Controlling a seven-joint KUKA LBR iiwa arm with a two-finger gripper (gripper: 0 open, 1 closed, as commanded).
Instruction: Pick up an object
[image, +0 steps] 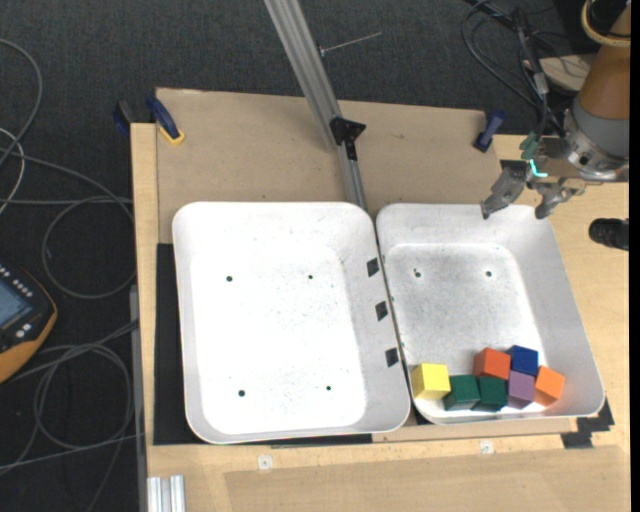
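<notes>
The robot's hand (520, 198) hangs open and empty over the right bin's (560, 300) far rim. The coloured blocks (490, 380) lie clustered at its near edge, well apart; picking hasn't begun.

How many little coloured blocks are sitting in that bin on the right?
7, bunched along the right bin's near edge: yellow, two green, two orange, blue, purple. More may hide behind them.

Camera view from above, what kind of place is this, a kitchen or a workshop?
Likely a robotics lab: a gripper on a robot arm hangs over two white bins, with coloured blocks and loose cables on the floor.
</notes>
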